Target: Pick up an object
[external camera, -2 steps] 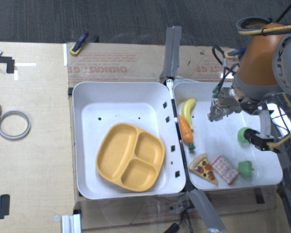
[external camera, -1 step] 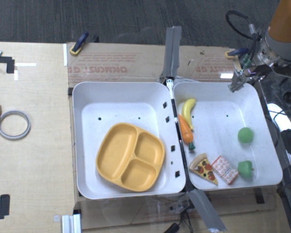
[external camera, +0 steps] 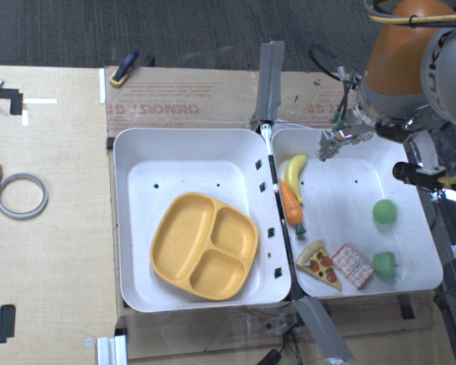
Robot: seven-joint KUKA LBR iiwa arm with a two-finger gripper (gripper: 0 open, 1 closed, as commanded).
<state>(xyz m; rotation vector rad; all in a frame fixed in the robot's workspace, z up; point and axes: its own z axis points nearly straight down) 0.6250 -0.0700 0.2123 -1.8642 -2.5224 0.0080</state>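
Observation:
The right bin (external camera: 410,284) holds a yellow banana (external camera: 294,173) and an orange carrot (external camera: 291,204) along its left wall. A pizza slice (external camera: 319,265) and a red-and-white packet (external camera: 353,265) lie near its front edge. A green ball (external camera: 384,212) and a green pepper-like toy (external camera: 384,265) sit towards the right. My gripper (external camera: 331,144) hangs over the bin's back left part, up and to the right of the banana, with nothing seen in it.
A yellow divided plate (external camera: 205,245) lies in the left bin (external camera: 129,204). A tape roll (external camera: 20,195) rests on the bench at far left. A blue-and-yellow tool (external camera: 124,68) lies on the cardboard behind the bins.

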